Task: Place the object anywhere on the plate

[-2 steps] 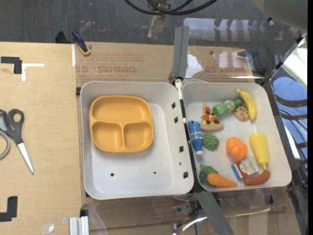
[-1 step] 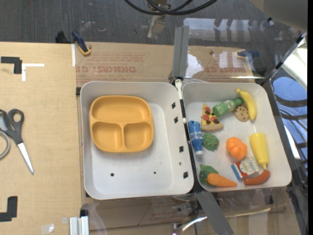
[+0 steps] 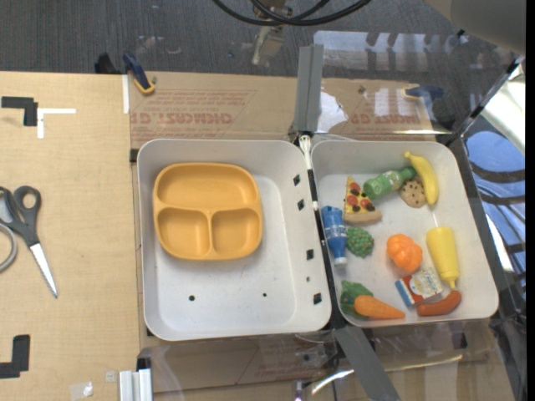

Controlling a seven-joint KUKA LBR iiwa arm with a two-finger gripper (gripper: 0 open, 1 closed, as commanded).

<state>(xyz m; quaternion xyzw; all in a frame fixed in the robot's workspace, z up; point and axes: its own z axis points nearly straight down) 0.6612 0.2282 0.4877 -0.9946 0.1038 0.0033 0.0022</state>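
Waiting in the left bin's [image 3: 167, 307] far-left corner, the plate [image 3: 208, 211] leaves room. The toys [image 3: 393, 241] crowd the right bin [image 3: 468, 307], unpicked. I cannot tell the gripper's [image 3: 269, 33] state.

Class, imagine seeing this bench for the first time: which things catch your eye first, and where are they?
First, the orange three-compartment plastic plate in the left white bin. Next, the heap of bright toy food in the right white bin: a yellow banana at the back, a pizza slice, an orange carrot in front.

Mirrored, partly legible print on cardboard [image 3: 213, 107], unreadable label on packet [image 3: 425, 284]
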